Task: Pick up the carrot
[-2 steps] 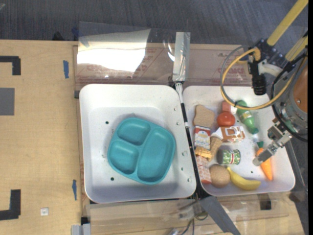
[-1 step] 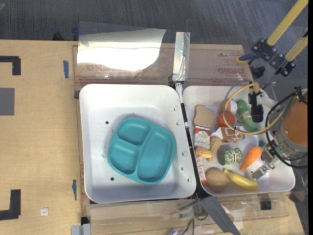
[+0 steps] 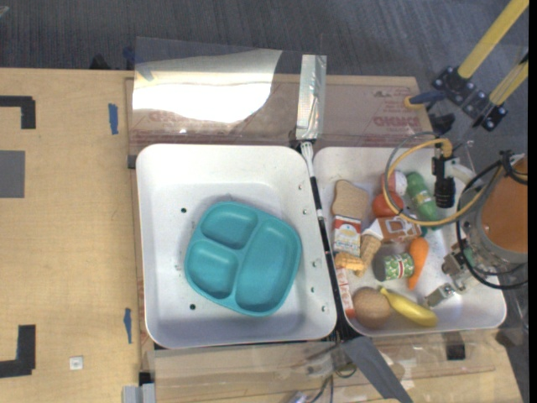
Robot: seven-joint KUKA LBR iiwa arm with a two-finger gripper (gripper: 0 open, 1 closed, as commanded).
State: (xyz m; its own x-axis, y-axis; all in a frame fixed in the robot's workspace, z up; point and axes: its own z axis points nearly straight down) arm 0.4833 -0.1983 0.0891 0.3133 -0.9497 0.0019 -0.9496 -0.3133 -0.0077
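Two white bins sit side by side on your bench; the left bin (image 3: 159,225) carries a teal divided plate (image 3: 243,259), the right bin (image 3: 487,313) a crowd of toy food.

From the overhead camera, your carrot (image 3: 417,259) lies near the right bin's middle, long axis running roughly toward the near edge, tip nearest you. A green can (image 3: 396,267) touches its left side and a banana (image 3: 409,306) lies just below. The gripper (image 3: 445,292) hovers just right of the carrot by the bin's right edge; whether it is clenched or released you cannot tell. Open room lies on the carrot's right.
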